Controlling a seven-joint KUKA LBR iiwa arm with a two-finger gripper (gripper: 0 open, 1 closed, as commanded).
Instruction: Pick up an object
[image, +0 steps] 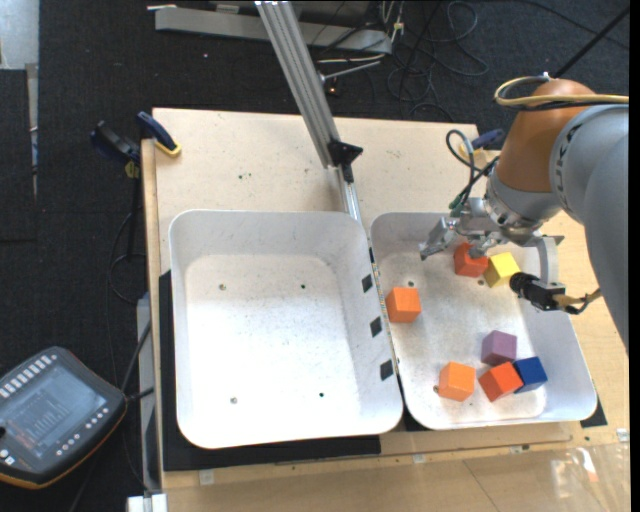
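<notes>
My gripper (460, 238) hangs over the far part of the right bin (560, 330), under the grey wrist and orange band. Right below it, on the bin floor, lie a red-orange block (466, 262) and a yellow block (501, 268), side by side and touching. Whether the gripper touches the red-orange block cannot be made out. An orange cube (404, 304) sits alone near the bin's left wall. Toward the front lie a purple block (498, 347), an orange block (457, 381), a red-orange block (500, 381) and a blue block (531, 372).
The left bin (200, 250) stands beside the right one, the two sharing a raised middle edge. A slanted metal rail (310, 90) runs down to that edge at the back. A teach pendant (50, 415) lies off the bench at the lower left.
</notes>
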